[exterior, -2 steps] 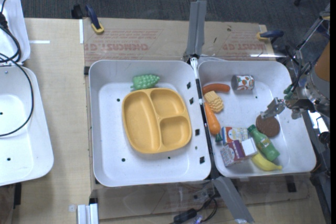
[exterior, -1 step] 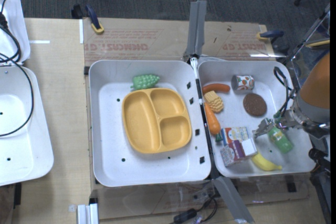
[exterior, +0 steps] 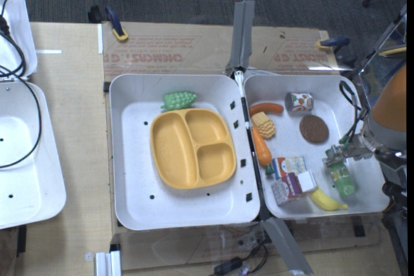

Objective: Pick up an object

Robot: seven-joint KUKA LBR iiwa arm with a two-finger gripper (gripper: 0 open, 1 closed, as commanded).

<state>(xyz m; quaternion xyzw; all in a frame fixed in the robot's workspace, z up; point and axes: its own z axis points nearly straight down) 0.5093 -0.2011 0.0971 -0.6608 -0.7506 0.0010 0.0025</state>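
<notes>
The green bottle [exterior: 344, 180] lies in the right bin [exterior: 283, 84], near its right wall, directly beneath the gripper [exterior: 337, 156]; whether the gripper grips it cannot be told. A banana [exterior: 327, 201] lies just beside it. The cardboard under both bins bears mirrored lettering reading "CHEMCO21.GR" [exterior: 152, 57].

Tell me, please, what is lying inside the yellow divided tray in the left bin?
All three compartments of the yellow tray look bare. The green grapes lie just behind it on the bin floor. Anything beneath the tray is covered.
</notes>
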